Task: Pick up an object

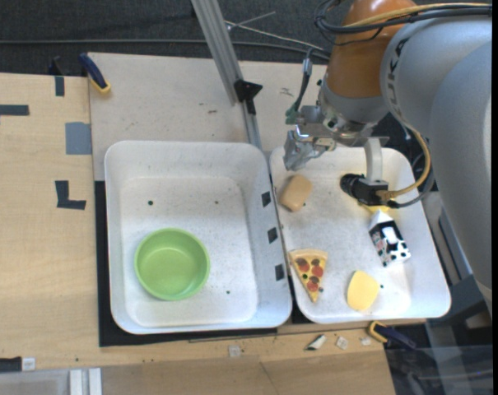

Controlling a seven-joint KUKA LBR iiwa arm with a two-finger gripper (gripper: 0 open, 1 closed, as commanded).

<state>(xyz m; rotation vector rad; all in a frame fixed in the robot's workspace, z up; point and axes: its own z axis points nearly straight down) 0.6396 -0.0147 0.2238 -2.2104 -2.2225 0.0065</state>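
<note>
The left bin (121,179) lies mostly open, with just a green bowl (172,262) at its near left. The right bin (425,299) is crowded: tan block (295,192), pizza slice (309,273), yellow piece (363,291), black-and-white bottle (388,241); its middle stays free.

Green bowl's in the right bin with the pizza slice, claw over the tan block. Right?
Not quite. The green bowl sits in the left bin, not the right one. The camera view shows it there alone, while the pizza slice lies in the right bin. The claw does sit just above the tan block.
</note>
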